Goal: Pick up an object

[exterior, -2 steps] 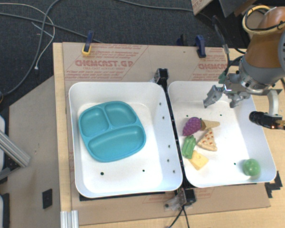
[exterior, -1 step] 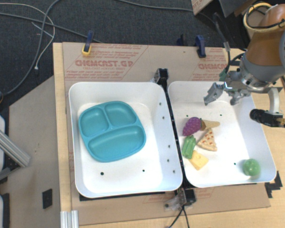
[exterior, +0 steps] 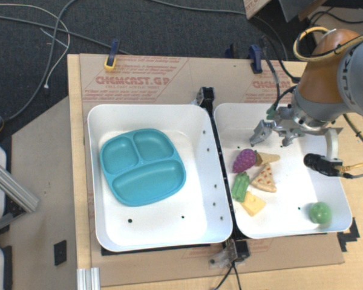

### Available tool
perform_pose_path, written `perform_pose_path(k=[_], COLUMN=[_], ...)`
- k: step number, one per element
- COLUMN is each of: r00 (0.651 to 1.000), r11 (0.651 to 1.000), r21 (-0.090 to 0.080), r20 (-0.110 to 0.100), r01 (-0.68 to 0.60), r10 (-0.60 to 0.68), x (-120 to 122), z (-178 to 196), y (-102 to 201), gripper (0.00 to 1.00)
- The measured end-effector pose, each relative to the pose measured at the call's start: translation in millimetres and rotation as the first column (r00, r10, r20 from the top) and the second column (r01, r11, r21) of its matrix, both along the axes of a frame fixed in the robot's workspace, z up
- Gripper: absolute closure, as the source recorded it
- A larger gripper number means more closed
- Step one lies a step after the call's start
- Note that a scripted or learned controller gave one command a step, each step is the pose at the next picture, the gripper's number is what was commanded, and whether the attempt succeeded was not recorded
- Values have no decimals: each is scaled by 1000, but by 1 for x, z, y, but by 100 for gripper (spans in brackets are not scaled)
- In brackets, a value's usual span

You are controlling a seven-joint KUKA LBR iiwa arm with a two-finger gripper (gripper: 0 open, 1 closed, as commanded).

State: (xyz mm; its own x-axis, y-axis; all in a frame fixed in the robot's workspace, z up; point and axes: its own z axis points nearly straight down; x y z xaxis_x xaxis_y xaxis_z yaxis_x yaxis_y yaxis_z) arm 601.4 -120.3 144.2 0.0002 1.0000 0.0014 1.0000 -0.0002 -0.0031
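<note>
My gripper (exterior: 273, 137) hangs over the back of the right bin (exterior: 333, 183), open, with nothing between its fingers. Just in front of it lies a cluster of toy food: a purple bunch of grapes (exterior: 244, 159), a small tan piece (exterior: 268, 158), a pizza slice (exterior: 265, 179), a green pepper (exterior: 239, 186) and a yellow cheese wedge (exterior: 253, 205). The left fingertip (exterior: 258, 136) sits a little above and behind the grapes. A green round fruit (exterior: 319, 212) lies alone in the bin's front right corner.
The left bin (exterior: 109, 222) holds a teal divided plate (exterior: 143, 166). A black cable part (exterior: 322, 163) hangs from the arm over the right bin's right side. Blue clamps (exterior: 113, 53) hold the cardboard base at the back.
</note>
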Motion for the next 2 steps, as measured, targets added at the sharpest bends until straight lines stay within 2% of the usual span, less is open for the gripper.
perform_pose_path(k=[1,2], r00=[1000,1000], r11=[1000,1000], r21=[0,0], r20=[1,3], r01=[0,0], r10=[0,0], x=[0,1], z=[-50,-39], y=[1,1], gripper=[0,100])
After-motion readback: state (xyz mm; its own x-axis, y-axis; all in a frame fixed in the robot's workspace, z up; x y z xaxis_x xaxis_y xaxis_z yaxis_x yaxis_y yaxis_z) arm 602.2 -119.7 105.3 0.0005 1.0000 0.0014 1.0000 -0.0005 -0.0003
